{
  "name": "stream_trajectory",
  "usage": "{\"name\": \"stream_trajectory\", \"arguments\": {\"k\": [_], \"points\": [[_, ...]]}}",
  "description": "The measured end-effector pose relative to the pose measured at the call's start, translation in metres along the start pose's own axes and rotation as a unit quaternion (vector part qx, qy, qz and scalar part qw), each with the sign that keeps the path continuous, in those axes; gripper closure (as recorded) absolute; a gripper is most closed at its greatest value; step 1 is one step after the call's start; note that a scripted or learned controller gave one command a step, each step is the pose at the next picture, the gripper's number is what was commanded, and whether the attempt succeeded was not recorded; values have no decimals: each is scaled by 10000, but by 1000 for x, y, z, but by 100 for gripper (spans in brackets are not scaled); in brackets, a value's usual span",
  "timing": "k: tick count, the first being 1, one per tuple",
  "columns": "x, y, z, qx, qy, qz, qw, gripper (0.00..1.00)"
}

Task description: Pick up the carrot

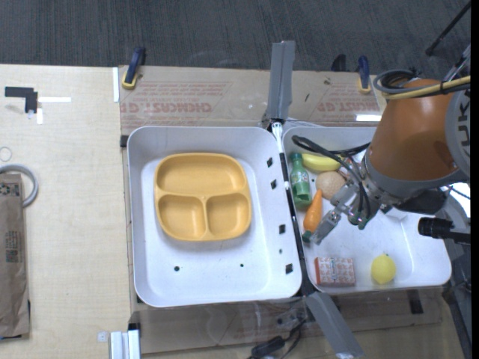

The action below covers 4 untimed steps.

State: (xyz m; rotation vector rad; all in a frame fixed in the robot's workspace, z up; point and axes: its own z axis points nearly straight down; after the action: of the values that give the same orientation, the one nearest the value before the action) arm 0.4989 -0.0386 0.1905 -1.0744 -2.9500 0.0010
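carrot (313,210) just left of my gripper (331,221), close beside; its long axis runs near-upright, tip toward me | jaws: cannot tell | next: probably shift left, align across axis

We see two white bins: the left bin (142,223) carries a yellow-orange divided tray (202,197), and the right bin (426,271) a mix of colours. There the carrot (313,211) is bright orange, the bottle (300,179) green with a pale label, the banana (323,162) yellow, the lemon (383,269) yellow, and the egg-shaped thing (330,182) tan. A small packet (334,271) shows red and white print. The arm (415,137) wears a broad orange band, and its pincer (329,226) is metallic grey. The counter (63,163) is pale wood, the cardboard (194,96) brown with red lettering, its clamps (135,66) blue.
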Motion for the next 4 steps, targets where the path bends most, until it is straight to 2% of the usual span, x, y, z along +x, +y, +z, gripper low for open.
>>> {"name": "stream_trajectory", "arguments": {"k": [1, 2, 3, 4], "points": [[-11, 19, 0, -5, -14, -705, 9975, 0], [-21, -23, 0, -2, -7, -777, 9970, 0], [-24, 12, 0, -11, -18, -2856, 9584, 0], [-109, 19, 56, -11, -22, -3070, 9517, 0]]}}
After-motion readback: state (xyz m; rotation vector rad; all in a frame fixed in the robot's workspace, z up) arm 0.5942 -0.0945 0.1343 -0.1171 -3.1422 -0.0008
